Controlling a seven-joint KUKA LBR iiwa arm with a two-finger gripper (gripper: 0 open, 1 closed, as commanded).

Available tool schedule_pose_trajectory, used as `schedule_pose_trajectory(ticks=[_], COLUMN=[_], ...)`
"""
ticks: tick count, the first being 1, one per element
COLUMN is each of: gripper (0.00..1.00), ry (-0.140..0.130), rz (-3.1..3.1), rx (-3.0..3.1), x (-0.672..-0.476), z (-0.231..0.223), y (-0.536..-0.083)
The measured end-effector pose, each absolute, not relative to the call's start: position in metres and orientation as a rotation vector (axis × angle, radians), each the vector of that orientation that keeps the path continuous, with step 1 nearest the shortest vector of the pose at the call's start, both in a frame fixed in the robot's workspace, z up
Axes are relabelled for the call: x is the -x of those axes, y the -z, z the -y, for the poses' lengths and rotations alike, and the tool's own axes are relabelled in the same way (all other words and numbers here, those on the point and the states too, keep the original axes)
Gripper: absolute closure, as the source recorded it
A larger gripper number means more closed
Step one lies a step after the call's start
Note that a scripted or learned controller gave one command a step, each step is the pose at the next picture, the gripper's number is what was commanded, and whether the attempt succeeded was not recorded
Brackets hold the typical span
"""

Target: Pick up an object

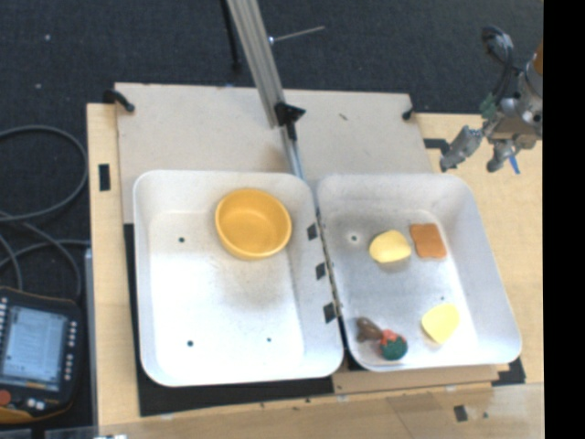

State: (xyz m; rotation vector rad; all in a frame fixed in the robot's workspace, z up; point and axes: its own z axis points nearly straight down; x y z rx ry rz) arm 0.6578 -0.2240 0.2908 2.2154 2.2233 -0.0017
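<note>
Dark carpet surrounds the wooden bench (105,263), which I view from above at a slant; a pale board lies on it behind two shallow white bins set side by side. Left bin (164,337): holds a yellow bowl (253,223), upright, near its back edge toward the divider. Right bin (484,273): holds four things, all well apart from the gripper. A pale yellow rounded piece (390,247) lies near the middle, just beside an orange-brown block (428,241) on its right. A second pale yellow piece (441,323) lies toward the front right. A small brown thing with a green and red part (384,339) lies at the front, near the divider; I cannot tell what it is.

Gripper (479,155): I see it at the right, above the bench outside the right bin's back corner. Its two fingers (454,151) point downward and stand spread apart, with nothing between them. A slanted metal rail (259,53) rises from the back of the bench between the bins. Cables and a control pendant (35,344) lie on the floor at left.
</note>
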Motion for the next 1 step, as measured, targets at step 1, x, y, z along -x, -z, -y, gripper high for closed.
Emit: schedule_pose_trajectory(ticks=[1], gripper=[0.0], ry=[0.003], rz=[-2.224], rx=[-2.214], x=[-0.6577], z=[0.2243], y=[-0.2908])
